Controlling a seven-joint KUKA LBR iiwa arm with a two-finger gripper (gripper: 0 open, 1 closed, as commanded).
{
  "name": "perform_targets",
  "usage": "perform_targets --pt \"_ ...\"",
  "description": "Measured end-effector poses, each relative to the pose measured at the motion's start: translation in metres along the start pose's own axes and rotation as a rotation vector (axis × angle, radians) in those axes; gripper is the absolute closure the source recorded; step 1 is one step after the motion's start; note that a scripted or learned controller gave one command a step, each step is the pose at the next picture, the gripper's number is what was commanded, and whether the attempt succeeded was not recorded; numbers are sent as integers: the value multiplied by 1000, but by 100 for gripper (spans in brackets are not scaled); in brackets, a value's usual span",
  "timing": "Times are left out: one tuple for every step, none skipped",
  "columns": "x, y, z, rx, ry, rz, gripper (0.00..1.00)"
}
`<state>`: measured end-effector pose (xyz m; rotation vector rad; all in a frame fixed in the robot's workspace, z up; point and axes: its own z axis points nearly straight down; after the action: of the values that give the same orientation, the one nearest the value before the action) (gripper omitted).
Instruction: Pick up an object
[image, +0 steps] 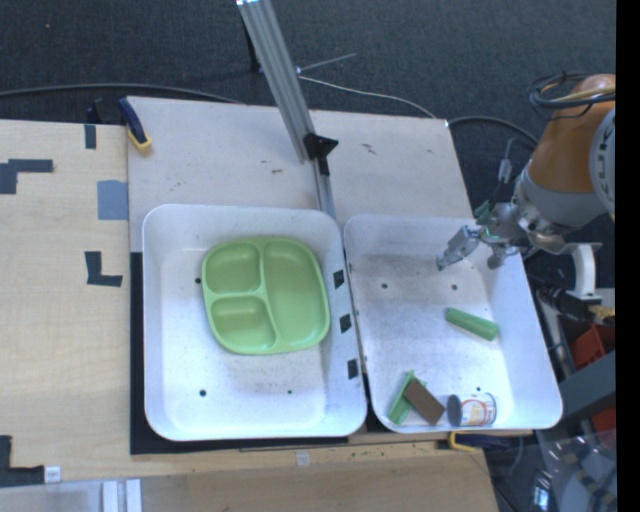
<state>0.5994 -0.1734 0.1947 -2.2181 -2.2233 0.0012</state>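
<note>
My gripper (472, 255) hangs over the far right part of the right bin (400, 250), fingers spread apart with nothing between them. A green stick (472, 323) lies below it on the bin floor, apart from the fingers. At the bin's near edge lie a green block (402, 397), a brown block (425, 404) touching it, and a small can (473, 410) on its side.
The left bin (170, 400) holds a green divided plate (267, 295). A slanted metal pole (285, 85) rises from the far side between the bins. Cables run along the arm's side at the right.
</note>
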Motion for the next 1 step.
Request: perform_targets --pt "0 0 0 0 0 0 0"
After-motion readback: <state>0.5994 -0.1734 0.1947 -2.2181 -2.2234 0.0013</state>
